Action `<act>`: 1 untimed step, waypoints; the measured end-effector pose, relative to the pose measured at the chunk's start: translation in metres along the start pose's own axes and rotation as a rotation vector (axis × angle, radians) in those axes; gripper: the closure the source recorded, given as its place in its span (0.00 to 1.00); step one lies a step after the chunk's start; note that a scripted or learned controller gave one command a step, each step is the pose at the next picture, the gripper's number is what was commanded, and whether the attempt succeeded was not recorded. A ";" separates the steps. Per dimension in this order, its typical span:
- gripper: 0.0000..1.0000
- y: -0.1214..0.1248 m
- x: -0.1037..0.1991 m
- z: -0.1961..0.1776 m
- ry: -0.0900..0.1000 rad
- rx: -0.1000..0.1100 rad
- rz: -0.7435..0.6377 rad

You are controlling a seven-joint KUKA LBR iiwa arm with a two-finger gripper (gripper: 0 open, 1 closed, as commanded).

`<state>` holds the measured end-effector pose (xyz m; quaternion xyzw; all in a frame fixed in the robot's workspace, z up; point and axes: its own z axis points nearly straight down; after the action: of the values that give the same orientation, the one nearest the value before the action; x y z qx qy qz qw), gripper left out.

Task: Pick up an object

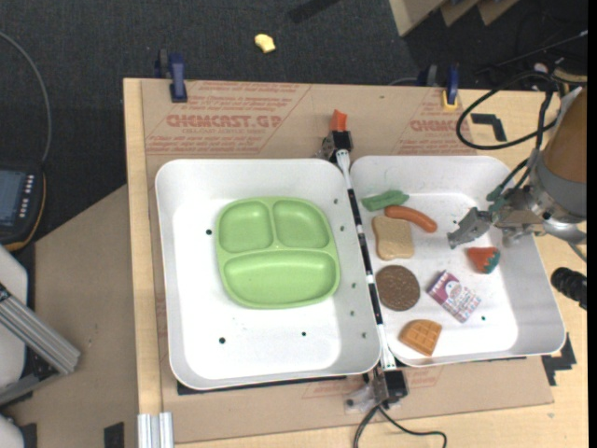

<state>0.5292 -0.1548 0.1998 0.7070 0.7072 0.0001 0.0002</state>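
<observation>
**Toy foods in the right bin, jaws low over its 3 o'clock side**

Toy foods fill the right bin [522, 339], while the left bin [182, 250] holds a green divided plate [277, 252], with its two small compartments toward 12 o'clock and its one long compartment toward 6 o'clock.

Inside the right bin, a green pod [384, 199] lies at about 11 o'clock, its long axis running nearly 9 to 3. Just below it a red sausage [411, 217] lies with its long axis running from 10 toward 4 o'clock. A tan bread slice [394, 238] sits under the sausage, near the bin's 9 o'clock wall. A round brown patty [398, 287] lies toward 7 o'clock, and an orange waffle [421, 336] rests at 6 o'clock close to the rim. A pink-and-white packet [453, 296] lies near the centre, tilted, its long axis going from 10 to 4 o'clock. A small red-orange piece [483, 259] with a bit of green sits toward 3 o'clock.

The gripper [471, 230] hangs over the bin's 3 o'clock half, just above and beside the red-orange piece. Whether the jaws are wide or narrow cannot be told, and nothing shows between them.

Both bins rest side by side on the brown tabletop [280, 110].
</observation>
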 end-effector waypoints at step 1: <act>0.00 0.070 0.024 0.076 0.000 -0.001 -0.005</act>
<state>0.5990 -0.1308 0.1241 0.7054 0.7089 0.0005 0.0006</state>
